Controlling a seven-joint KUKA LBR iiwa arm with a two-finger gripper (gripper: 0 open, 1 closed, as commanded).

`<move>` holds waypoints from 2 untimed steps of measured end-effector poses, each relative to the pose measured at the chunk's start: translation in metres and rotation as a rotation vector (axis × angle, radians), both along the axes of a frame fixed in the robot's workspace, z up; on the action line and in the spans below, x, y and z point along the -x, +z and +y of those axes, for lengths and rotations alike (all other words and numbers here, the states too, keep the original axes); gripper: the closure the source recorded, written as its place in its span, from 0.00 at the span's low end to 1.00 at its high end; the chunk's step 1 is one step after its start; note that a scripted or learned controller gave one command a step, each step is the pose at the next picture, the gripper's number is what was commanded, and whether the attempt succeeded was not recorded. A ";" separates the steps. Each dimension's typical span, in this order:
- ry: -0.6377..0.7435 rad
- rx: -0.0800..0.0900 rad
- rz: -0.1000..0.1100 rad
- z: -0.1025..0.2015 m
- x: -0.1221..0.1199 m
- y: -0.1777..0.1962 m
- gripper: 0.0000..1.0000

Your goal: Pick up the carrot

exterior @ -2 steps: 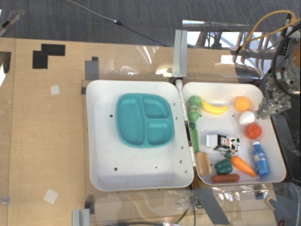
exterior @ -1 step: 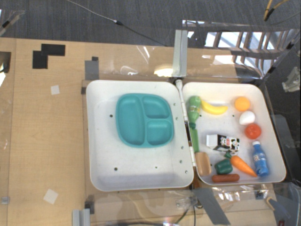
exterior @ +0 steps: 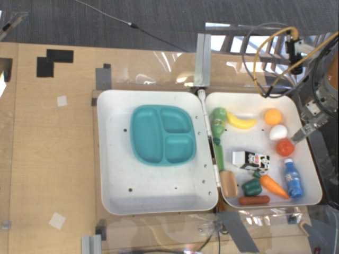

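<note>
Tool (exterior: 306,129) at right rim of right bin (exterior: 312,157), above bin floor; open or closed: cannot tell. Carrot (exterior: 274,186) lying on floor of right bin, below and left of tool, well apart, pointed end toward lower right. Green pepper (exterior: 252,186) touching carrot's left end; sausage (exterior: 253,200) just below; blue bottle (exterior: 293,179) just right. Red ball (exterior: 284,147) and white egg (exterior: 278,132) just left of tool. Teal divided plate (exterior: 162,134) in left bin (exterior: 114,157), far left of tool.
</note>
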State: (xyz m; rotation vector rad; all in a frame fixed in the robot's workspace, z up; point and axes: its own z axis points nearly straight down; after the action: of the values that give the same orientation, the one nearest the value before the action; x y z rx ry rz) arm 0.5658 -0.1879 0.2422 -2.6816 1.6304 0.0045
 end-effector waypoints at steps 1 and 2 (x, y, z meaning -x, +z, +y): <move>-0.001 0.002 -0.004 0.000 -0.001 0.003 0.00; -0.019 -0.001 0.004 0.013 0.022 -0.132 0.00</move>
State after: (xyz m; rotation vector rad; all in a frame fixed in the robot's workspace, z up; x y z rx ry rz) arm 0.5438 -0.1752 0.1105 -2.6668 1.6564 0.0101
